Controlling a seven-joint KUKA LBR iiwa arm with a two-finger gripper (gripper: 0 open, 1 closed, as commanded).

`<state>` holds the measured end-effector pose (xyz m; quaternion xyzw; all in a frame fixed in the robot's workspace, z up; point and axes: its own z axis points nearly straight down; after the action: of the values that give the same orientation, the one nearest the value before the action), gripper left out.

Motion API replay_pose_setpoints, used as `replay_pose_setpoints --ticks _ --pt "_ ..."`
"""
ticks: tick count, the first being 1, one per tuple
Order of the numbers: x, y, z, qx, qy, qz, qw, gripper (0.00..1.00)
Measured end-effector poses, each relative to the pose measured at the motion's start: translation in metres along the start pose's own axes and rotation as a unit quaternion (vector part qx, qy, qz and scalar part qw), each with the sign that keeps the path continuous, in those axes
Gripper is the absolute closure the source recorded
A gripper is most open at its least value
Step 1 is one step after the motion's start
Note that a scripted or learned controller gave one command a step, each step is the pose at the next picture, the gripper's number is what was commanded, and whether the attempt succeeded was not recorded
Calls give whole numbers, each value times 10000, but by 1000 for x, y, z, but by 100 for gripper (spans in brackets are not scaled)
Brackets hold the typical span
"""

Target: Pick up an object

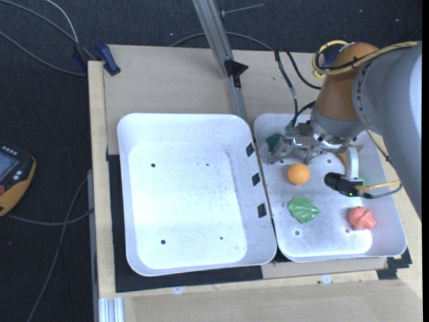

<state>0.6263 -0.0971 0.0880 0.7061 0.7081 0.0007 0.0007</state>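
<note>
My gripper [293,152] is low in the back of the right bin [322,245], under the orange-banded wrist. Just in front of it lies an orange ball [299,174]. A dark green object [274,141] sits at the gripper's left side, partly hidden by it. Further forward are a light green leaf-shaped toy [303,208] and a pink-red lumpy toy [360,218]. An orange piece [342,160] peeks out behind the gripper body on the right.
The left bin [184,193] is large and white, beside the right one. A metal pole [218,39] slants up from between the bins. A black fitting with a green light [343,183] and cable hangs off the wrist. Cables lie on the bench behind.
</note>
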Motion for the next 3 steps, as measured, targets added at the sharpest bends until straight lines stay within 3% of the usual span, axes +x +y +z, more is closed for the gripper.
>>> replay_pose_setpoints --ticks 1,2,3 --pt "17 -53 0 16 3 12 10000 0" --pt "16 -52 -11 -2 -1 14 10000 100" --pt "109 -52 -104 -34 16 -29 10000 100"
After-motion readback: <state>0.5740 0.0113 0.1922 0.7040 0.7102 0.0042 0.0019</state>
